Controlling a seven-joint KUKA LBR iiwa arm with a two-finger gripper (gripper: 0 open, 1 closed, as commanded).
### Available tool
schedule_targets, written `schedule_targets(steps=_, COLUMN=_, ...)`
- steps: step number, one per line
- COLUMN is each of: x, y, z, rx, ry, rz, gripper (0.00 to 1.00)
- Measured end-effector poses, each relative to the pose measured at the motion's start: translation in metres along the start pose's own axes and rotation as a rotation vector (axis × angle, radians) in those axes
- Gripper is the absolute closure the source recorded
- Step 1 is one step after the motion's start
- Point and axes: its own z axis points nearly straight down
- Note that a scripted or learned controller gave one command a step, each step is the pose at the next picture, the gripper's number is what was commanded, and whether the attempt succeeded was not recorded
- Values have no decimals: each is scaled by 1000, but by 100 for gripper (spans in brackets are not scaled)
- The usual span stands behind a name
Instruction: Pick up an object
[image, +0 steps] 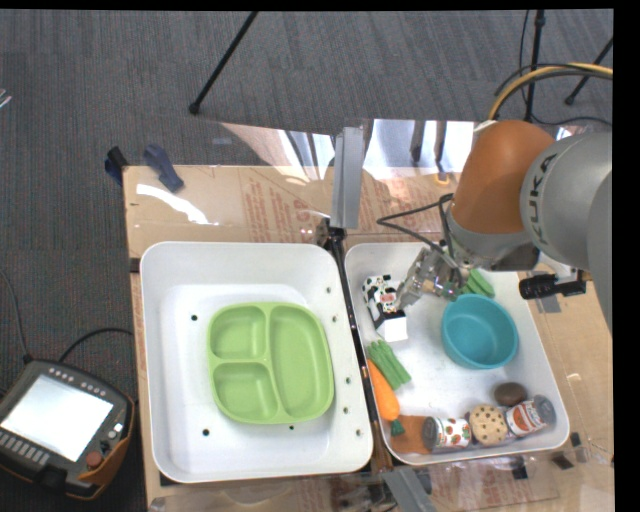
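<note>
While end effector (418, 290) hovers, grip state unclear: one teal bowl (480, 333), two cans (447, 433), one tray (270, 362).

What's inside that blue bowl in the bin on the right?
Nothing that I can see: the blue bowl shows only its own plain blue inside. The pincer hangs to its left, above the black-and-white cow toy, covering no part of the bowl.

Left bin: shallow white plastic bin (165, 290) holding a light green three-compartment plastic plate (270, 362) near its middle.
Floor, lower left: handheld control pendant with pale screen (62, 425).
Bench, far left corner: dark blue clamp (160, 166).
</note>
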Motion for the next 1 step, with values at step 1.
schedule_targets(steps=1, x=1, y=0, z=1, rx=1, ry=1, rz=-1, gripper=0)
